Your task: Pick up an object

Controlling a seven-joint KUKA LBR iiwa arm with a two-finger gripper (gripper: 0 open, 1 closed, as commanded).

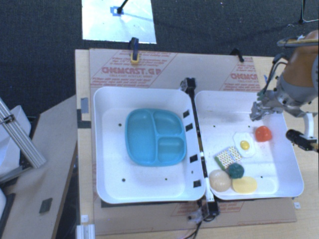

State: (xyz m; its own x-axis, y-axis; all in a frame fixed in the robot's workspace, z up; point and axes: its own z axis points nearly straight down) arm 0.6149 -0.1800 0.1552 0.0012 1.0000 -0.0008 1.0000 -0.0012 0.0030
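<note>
Dark carpet surrounds the tabletop [82,133], which carries two white bins side by side. In the right bin [219,108] I see the candidate objects: a red ball [263,133] toward three o'clock, a fried-egg toy [244,145] just beside it at its eight o'clock, then a checkered green piece [228,157], a dark teal ball [236,171], a beige round piece [220,180] and a yellow piece [244,184] clustered near the bin's six o'clock edge. From here the hand [260,108] sits above the bin floor at the red ball's twelve o'clock, apart from it; whether it is released or clenched I cannot tell. My left bin [107,113] holds a blue divided plate [154,137].
</note>
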